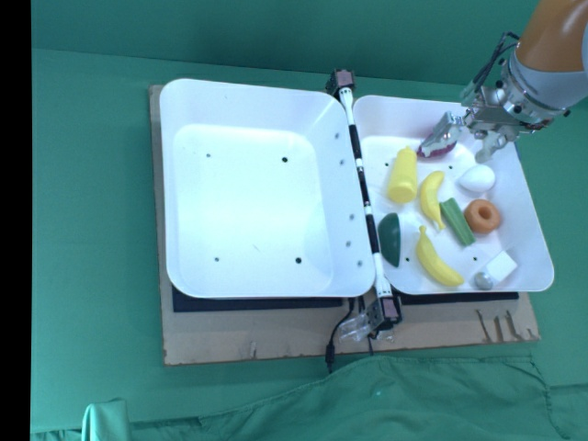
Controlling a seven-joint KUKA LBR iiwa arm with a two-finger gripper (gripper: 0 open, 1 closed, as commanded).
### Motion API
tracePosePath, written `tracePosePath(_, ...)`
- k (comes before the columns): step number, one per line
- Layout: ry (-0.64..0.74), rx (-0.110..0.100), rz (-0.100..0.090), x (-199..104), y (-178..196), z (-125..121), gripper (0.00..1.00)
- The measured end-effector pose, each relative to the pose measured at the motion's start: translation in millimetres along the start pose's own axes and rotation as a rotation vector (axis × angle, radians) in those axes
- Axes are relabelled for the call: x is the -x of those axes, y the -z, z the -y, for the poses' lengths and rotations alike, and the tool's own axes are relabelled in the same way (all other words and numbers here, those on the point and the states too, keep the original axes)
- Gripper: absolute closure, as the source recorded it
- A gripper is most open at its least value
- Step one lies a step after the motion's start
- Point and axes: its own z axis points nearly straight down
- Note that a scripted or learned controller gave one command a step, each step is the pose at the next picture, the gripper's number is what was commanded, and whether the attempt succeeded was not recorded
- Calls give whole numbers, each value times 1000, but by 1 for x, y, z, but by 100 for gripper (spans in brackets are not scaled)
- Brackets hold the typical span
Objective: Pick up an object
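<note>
Claw (pixel 464 136) spread over purple item (pixel 434 147); egg (pixel 476 178), yellow bottle (pixel 402 175) crowd close.

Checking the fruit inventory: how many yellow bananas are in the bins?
2. One small yellow plastic banana lies mid right white bin, beside the yellow bottle-shaped object; a longer yellow plastic banana lies nearer the front edge. None seem hidden.
</note>
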Motion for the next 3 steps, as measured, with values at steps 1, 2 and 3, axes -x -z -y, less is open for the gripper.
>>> tracePosePath(1,-7,-12,-2,35,-97,70,0)
tracePosePath(2,-4,6,4,34,-80,64,100)
tracePosePath(3,1,8,4,53,-15,44,100)
